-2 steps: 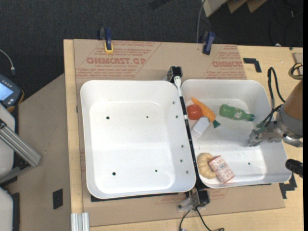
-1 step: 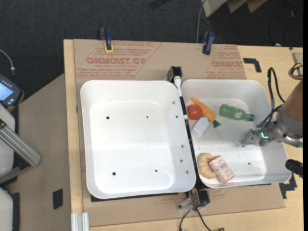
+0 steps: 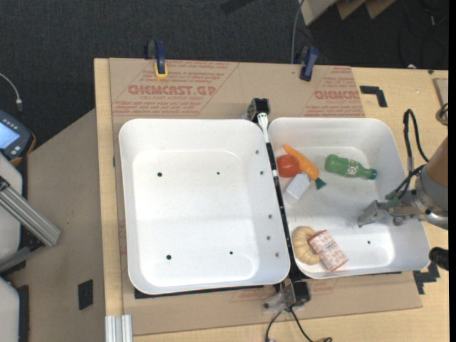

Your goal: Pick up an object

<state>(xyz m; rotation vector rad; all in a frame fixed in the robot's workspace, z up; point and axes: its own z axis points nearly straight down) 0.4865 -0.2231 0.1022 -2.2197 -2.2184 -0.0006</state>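
The right bin (image 3: 370, 130) holds a green bottle (image 3: 348, 167) lying on its side, an orange carrot (image 3: 302, 162), a red tomato (image 3: 288, 166) and a small pale blue-white packet (image 3: 298, 186) near its left wall. At the bin's front lie a tan bread roll (image 3: 304, 245) and a red-and-white packet (image 3: 328, 250). My gripper (image 3: 370, 215) reaches in from the right edge, low over the bin floor to the right of the objects. Nothing lies between its fingers.
The left bin (image 3: 142, 141) sits beside the right one, with a black divider strip (image 3: 274, 191) between them. Two blue clamps (image 3: 158, 55) hold the cardboard bench top at the back. Cables run along the right bin's far right side.
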